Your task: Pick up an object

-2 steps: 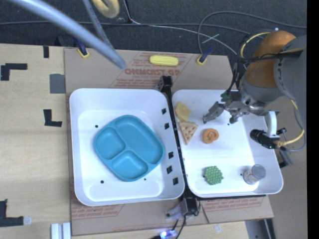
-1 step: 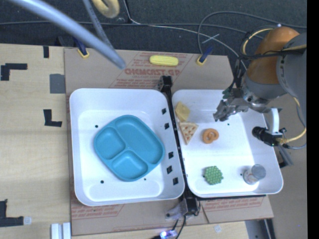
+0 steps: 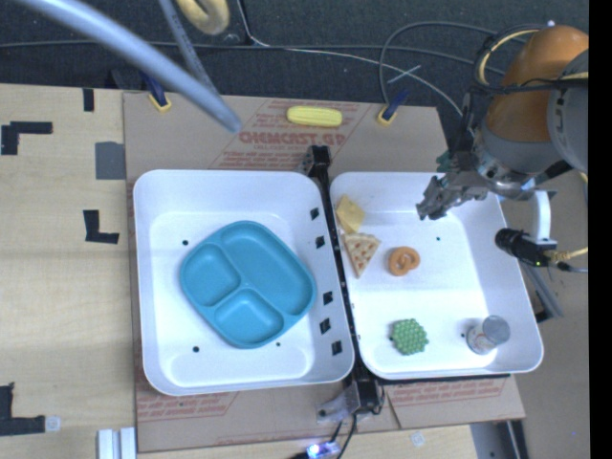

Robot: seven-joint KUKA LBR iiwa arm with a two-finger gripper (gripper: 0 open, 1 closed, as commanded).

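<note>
The gripper [image 3: 432, 207] hangs over the right bin's [image 3: 478, 363] far end with nothing visibly between its fingers, though I cannot tell how they are set, probably poised to drop onto 1 loose item, the nearest being the orange swirl [image 3: 403, 261] and the waffle piece [image 3: 361, 252] below it.

Arm [image 3: 535, 113]: rounded orange band above the wrist, with grey casing at its right side and a pale metallic grey ring beneath the orange. Gripper [image 3: 435, 204]: small, dark, angular, almost black, mounted on the grey wrist. Thin dark and yellowish cables loop around the orange section; a white bracket with a black cylindrical fitting sits below the wrist.
</note>
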